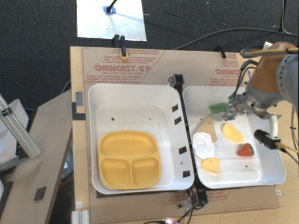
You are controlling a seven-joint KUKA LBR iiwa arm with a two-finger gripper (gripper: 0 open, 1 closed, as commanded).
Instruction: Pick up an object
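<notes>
The gripper (230, 115) is hanging low in the right bin (271, 171), just above a smooth yellow oval (232, 133); whether it is clenched cannot be told. Six small pieces are lying there: the oval, one green scrap (217, 108), one tan wedge (207, 126), one glossy white lump (203, 145), one yellow block (210, 165) and one red piece (245, 150), possibly a strawberry. One matte yellow three-compartment tray (130, 159) is sitting in the left bin (135, 101).

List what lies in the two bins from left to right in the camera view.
Yellow divided tray → white lid-like piece → yellow cheese block → pale yellow oval piece → red strawberry-like piece. I left out the tan wedge and the green piece, which overlap others in the order.
</notes>
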